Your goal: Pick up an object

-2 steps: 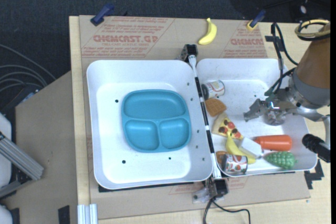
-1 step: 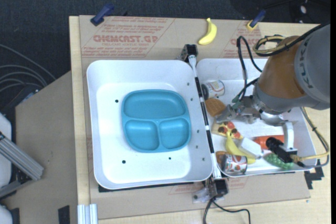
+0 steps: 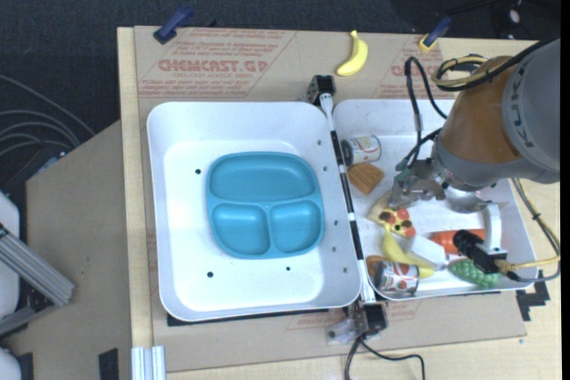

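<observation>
Arm: the grey arm with the orange band reaches in from the right and bends down over the right bin (image 3: pixel 392 116).
Gripper: the gripper (image 3: pixel 411 189) hangs low over the left half of the right bin, above the pile of small things.
Fingers: dark and small from this angle; I cannot tell whether they are open or closed, and nothing is seen between them.
Nearest thing: a small red and yellow toy (image 3: pixel 397 218) lies just below and a little left of the gripper, near it or maybe touching.
Other candidates: a yellow banana (image 3: pixel 403 248) lies further toward the front, its long axis going diagonal from upper left to lower right; a brown block (image 3: pixel 365 178) is just to the left of the gripper.
Judgement: the coming move probably needs a short descent and a small shift to the front-left.
Surface: smooth white plastic, shallow walls; objects are crowded and can slide.
Room: the left bin (image 3: pixel 169 191) holds a blue divided plate (image 3: pixel 264 202); a second banana (image 3: pixel 353 58) lies on the bench behind the bins.
</observation>
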